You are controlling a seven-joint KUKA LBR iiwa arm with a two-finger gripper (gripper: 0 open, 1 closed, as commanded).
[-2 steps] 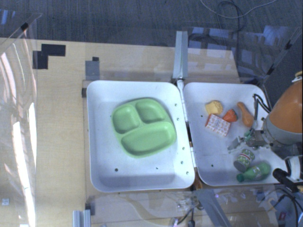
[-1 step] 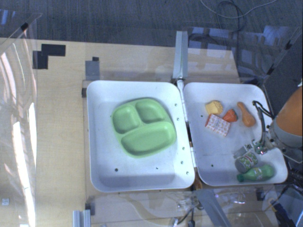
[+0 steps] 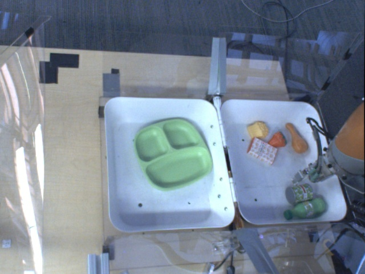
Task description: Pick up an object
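Wooden bench (image 3: pixel 68 170), two white bins side by side. Left bin (image 3: pixel 120 204) with green divided plate (image 3: pixel 173 153) mid-frame. Right bin (image 3: pixel 251 201): yellow piece (image 3: pixel 258 129), red-white block (image 3: pixel 262 151), small orange piece (image 3: pixel 278 140), orange carrot shape (image 3: pixel 296 138) upper part; grey can (image 3: pixel 299 192) and green bottle (image 3: pixel 306 208) lower right. Gripper (image 3: pixel 311 174) at right edge, just above can, touching nothing visibly; finger state cannot tell.

Left bin (image 3: pixel 122 204): green divided plate (image 3: pixel 173 153), three compartments. Right bin (image 3: pixel 251 201): yellow item (image 3: pixel 258 130), orange-red piece (image 3: pixel 277 140), orange carrot-like piece (image 3: pixel 296 138), red-and-white checkered block (image 3: pixel 262 151), grey can (image 3: pixel 299 192) touching green bottle (image 3: pixel 305 208) at near-right corner. Gripper (image 3: pixel 313 173) just above can; grip state unclear.
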